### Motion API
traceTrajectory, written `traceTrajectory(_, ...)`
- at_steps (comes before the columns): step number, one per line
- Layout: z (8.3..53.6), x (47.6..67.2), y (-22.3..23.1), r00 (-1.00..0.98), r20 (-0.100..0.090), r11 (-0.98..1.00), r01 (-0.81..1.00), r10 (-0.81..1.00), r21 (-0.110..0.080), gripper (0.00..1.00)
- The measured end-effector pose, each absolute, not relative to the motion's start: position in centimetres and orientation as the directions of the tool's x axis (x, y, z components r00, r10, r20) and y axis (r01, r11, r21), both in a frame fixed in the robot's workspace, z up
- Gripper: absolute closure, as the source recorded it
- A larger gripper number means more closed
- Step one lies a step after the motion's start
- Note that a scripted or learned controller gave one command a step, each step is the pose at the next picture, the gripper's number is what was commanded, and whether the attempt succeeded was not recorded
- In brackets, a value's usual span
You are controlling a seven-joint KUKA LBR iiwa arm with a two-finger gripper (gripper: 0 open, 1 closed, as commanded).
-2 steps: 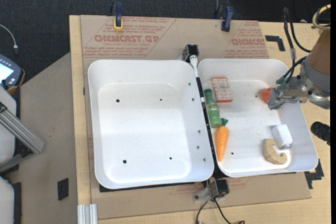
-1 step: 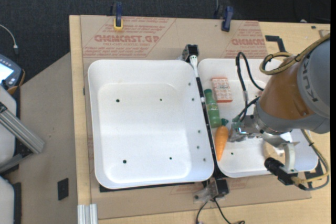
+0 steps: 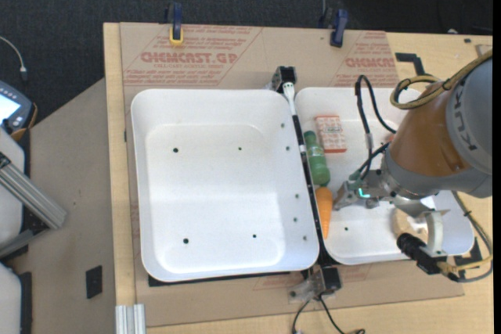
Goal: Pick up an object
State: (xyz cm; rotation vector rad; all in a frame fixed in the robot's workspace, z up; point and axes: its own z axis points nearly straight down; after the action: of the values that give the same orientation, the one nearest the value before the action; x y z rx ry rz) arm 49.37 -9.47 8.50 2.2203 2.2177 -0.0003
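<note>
The pincer hangs low in the right bin. The arm hides much of it, so I cannot tell if it is wide or narrow. Nothing shows between its tips.

The things to pick sit by the left wall of that bin: a green bottle, an orange carrot just below it, and a small card beside the bottle.

The carrot and bottle lie tight to the wall. The pincer may bump the wall, or push a thing away and close on air.

I count two bins, one bottle, one carrot, one card. The left bin holds no toys.
</note>
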Motion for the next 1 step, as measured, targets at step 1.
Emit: traceTrajectory(1, 8.44, 47.85, -10.06, 0.002, 0.001, -0.002, 1.000, 1.000, -0.003, 0.00)
